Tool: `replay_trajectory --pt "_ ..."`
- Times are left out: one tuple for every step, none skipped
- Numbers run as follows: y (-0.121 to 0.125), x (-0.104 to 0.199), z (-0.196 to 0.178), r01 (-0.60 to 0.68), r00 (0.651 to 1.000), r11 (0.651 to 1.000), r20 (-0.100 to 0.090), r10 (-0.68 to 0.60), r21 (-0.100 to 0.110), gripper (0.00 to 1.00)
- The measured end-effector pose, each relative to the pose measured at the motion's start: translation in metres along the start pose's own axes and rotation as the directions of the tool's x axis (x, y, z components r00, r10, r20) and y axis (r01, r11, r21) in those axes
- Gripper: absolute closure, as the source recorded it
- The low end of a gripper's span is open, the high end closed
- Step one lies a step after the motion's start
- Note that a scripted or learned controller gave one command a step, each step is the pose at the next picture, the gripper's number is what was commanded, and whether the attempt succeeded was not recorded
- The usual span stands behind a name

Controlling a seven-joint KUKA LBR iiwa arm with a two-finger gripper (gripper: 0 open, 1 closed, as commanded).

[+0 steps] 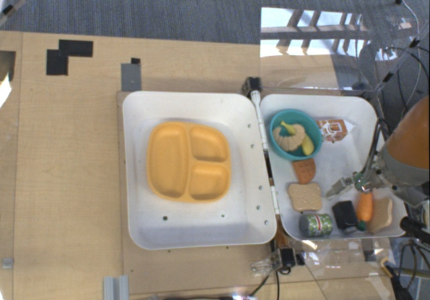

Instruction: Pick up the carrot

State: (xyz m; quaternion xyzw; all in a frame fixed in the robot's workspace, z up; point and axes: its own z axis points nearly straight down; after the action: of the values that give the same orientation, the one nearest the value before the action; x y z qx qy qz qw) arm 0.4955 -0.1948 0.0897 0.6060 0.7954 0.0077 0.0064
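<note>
The gripper (349, 183) sits in the right bin (366, 111), just left of the carrot (365, 206); honestly can't tell how its jaws stand. Left bin (138, 177) holds a yellow divided plate (189, 161). A teal bowl (293, 134) holds food bits.

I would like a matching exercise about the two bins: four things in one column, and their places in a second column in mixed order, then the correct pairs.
Things:
1. yellow divided plate
2. teal bowl
3. carrot
4. green can

Places:
A. right bin, near its front edge, lying on its side
B. middle of the left bin
C. right bin, far end, close to the divider between the bins
D. right bin, right side, next to a black block

Pairs: 1-B, 2-C, 3-D, 4-A
</note>
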Motion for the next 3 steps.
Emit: replay_trajectory --pt "-0.006 -0.010 -0.001 0.464 0.886 0.886 0.003 -0.464 0.008 0.00" --pt "-0.002 -0.009 -0.013 0.462 0.887 0.887 0.007 -0.462 0.002 1.00" --pt "0.022 0.088 -0.110 0.286 0.958 0.958 0.001 -0.286 0.005 1.00"
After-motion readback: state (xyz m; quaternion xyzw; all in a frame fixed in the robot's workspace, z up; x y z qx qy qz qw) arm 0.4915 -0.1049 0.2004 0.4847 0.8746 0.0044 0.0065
